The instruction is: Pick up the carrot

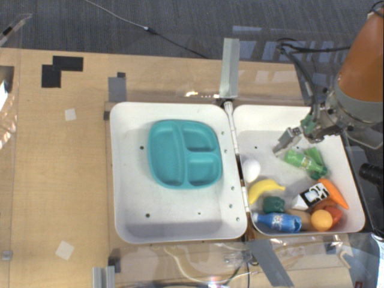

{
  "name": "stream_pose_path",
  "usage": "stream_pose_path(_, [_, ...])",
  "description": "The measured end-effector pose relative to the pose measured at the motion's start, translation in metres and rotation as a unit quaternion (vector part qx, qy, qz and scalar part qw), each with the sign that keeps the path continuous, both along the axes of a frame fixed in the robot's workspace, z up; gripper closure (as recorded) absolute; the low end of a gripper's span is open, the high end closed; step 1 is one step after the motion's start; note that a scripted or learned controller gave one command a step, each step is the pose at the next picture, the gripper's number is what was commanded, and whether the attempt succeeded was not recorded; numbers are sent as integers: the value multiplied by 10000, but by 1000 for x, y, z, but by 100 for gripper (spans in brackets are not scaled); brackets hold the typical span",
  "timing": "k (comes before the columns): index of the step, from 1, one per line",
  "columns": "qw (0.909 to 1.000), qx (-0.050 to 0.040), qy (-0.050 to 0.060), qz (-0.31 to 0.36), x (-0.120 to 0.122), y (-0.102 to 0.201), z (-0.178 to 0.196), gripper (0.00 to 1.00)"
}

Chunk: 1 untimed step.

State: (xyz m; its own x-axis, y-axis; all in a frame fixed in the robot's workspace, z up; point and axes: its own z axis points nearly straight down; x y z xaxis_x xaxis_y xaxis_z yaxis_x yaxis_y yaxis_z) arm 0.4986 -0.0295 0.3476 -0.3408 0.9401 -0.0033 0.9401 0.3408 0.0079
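Overhead, the tool (298, 134) hangs with fingers spread wide, holding nothing, above the right bin (264, 122); the carrot (333, 193) lies near that bin's right wall, beside an orange (322, 220).

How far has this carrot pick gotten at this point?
Done: nothing visible yet; the carrot lies in the right bin, near its right wall, beside a black-and-white item. In hand: the gripper sits above the bin's upper part, next to a green object, up and left of the carrot, nothing between its fingers. Left: move to the carrot, grasp, lift.
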Motion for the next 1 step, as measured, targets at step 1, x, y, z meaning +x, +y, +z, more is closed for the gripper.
stream_pose_path(1, [9999, 3, 24, 146, -11, 34, -53, 0])
